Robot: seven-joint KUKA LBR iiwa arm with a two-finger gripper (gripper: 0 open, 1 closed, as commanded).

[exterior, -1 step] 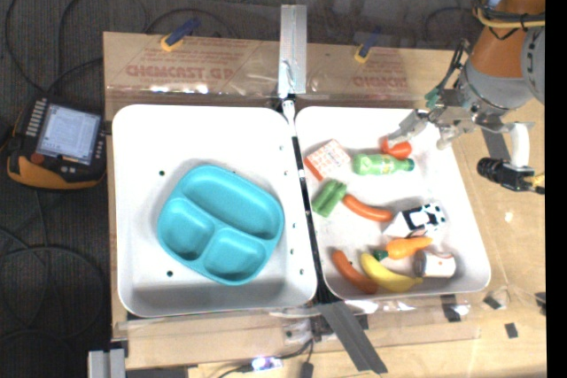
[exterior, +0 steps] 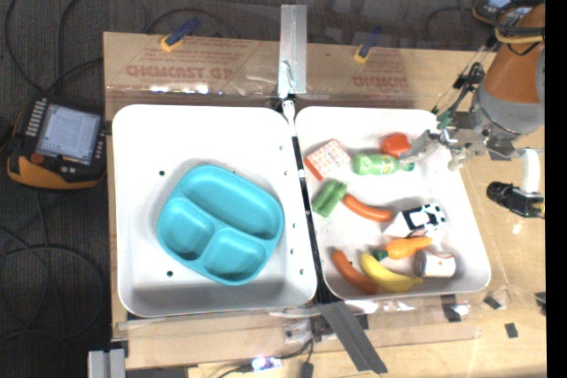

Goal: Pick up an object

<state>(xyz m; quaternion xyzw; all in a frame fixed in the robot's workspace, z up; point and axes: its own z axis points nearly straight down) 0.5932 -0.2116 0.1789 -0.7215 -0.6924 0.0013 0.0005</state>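
The claw (exterior: 423, 146) hangs over the right bin's (exterior: 461, 208) top edge, beside a green bottle (exterior: 376, 164) and tomato (exterior: 396, 142), seemingly lining up a pick. Whether it is clenched cannot be told; nothing is seen grasped.

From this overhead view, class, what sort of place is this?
Probably a robotics lab: a grey robot arm reaches over two white bins of toy food, with a control pendant and cables on the floor.

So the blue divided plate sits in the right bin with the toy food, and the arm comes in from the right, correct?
Not quite. The camera view shows the blue divided plate alone in the left bin; the toy food, such as the banana and carrot, lies in the right bin. The arm does come in from the right.
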